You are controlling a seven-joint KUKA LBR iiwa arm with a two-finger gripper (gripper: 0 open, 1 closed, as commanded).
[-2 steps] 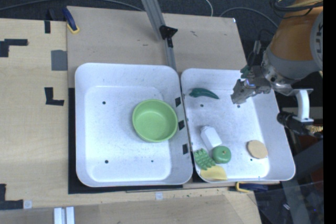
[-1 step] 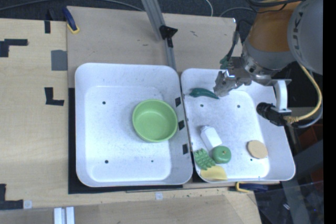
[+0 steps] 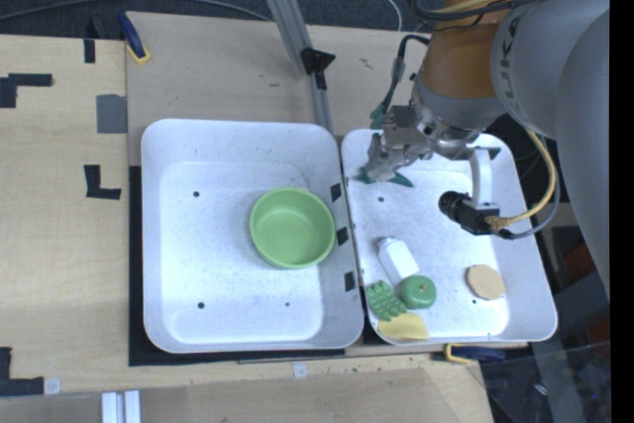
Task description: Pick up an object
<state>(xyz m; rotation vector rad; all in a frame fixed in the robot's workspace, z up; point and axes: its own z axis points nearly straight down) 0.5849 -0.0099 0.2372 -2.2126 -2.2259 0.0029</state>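
Observation:
My gripper (image 3: 386, 159) hangs low over the far left corner of the right bin (image 3: 525, 312). A small dark teal object (image 3: 384, 176) lies on the bin floor right under its tip, partly hidden by it; I cannot tell whether they touch. Further toward the front of the same bin lie a white cylinder (image 3: 398, 260), a green round cap (image 3: 417, 291), a green ridged piece (image 3: 381, 298), a yellow piece (image 3: 409, 326) and a tan disc (image 3: 485, 281).
A green bowl (image 3: 291, 227) sits in the middle of the left bin (image 3: 168, 213). A slanted grey pole (image 3: 287, 5) rises behind the bins. A black fitting with a yellow cable (image 3: 466, 210) hangs from the arm over the right bin.

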